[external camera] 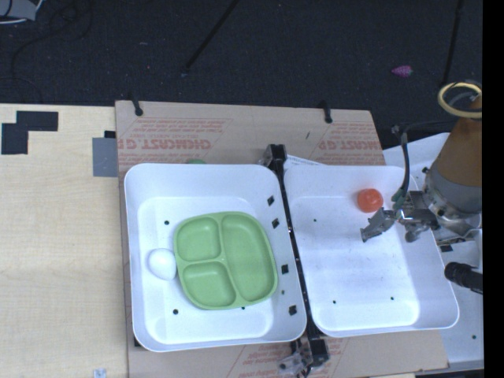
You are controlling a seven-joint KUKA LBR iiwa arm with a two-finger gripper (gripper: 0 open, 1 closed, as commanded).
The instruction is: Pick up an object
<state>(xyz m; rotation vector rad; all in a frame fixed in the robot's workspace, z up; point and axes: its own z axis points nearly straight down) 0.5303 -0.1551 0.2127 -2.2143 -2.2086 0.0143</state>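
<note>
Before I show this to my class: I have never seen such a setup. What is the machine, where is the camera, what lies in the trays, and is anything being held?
The machine is a robot arm, grey with an orange band, reaching in from the right. At its end is a gripper with two fingers for picking things up. One camera, fixed above the bench, looks down at a slant. Two shallow white bins sit side by side. The left bin holds a green plate with three compartments and a white ball touching its left edge. The right bin holds an orange ball. The gripper hangs over the right bin, just below and right of that ball. Nothing is seen between its fingers, so nothing is held.
</note>
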